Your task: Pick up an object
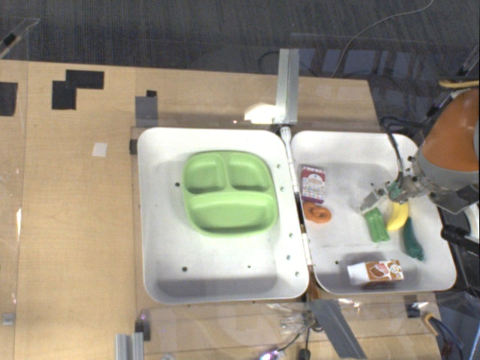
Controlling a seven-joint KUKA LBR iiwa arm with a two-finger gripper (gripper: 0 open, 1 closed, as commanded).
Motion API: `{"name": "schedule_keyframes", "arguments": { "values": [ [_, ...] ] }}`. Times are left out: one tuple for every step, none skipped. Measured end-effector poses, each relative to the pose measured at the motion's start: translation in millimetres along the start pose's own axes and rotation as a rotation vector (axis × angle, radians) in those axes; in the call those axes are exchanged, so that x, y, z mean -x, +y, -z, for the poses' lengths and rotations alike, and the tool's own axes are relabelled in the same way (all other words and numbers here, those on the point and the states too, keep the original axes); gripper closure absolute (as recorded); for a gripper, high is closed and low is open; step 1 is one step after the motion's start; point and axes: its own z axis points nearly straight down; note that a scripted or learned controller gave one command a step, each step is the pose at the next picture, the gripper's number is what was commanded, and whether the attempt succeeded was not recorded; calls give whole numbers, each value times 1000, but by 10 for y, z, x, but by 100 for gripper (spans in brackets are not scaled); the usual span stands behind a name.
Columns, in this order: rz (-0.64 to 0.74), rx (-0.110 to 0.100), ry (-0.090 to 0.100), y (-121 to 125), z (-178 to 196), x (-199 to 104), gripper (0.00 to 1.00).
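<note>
Hovering over five small items (376, 223) in the right bin (341, 152), the hand (384, 195) seems released.

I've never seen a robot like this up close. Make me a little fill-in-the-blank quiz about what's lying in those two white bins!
1. The divided plate in the left bin is coloured ____.
2. That plate has ____ compartments.
3. The banana lies in the ____ bin, between a light green block and a dark green piece.
4. The round orange piece lies just below the small red and white ____.

Missing words: green; three; right; carton
</note>
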Motion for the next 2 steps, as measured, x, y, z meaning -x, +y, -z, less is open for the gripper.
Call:
{"name": "schedule_keyframes", "arguments": {
  "values": [
    [109, -4, -1, -66, -17, -5, 0],
    [108, -3, -5, -60, 92, 9, 100]
  ]
}}
